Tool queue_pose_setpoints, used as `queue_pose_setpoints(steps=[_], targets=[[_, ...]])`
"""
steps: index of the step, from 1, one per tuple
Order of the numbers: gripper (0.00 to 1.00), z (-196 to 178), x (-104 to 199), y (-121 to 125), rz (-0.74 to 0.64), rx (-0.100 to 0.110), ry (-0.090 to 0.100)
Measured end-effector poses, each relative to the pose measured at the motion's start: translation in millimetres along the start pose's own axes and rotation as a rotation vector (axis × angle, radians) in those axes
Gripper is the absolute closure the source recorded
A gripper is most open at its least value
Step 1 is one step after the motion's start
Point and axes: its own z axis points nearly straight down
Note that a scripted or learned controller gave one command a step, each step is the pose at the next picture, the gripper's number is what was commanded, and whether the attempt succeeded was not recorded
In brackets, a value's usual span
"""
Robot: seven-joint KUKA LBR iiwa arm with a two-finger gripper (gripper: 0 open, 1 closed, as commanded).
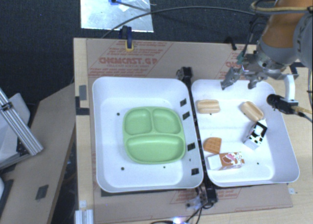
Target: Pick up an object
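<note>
Pincer [240,80] spread wide, holding nothing, apparently above far rim of right bin [283,167]. Approach step. Nearest target: bun [208,106], lying in bin just below. Next: descend over it, straddle, close.

A robotics lab: a grey-and-orange industrial arm [286,22] reaches over a cardboard-topped bench [142,59] bearing two shallow white plastic bins [105,120], with loose cables and aluminium framing [17,125] around.
</note>
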Motion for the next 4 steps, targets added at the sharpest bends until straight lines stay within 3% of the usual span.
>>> queue_pose_setpoints(steps=[1, 4], targets=[[0.00, -5.4, 0.1, 2.1, -0.002, -0.010, -0.001], [0.00, 139.6, 9.4, -1.0, 0.002, -0.013, -0.001]])
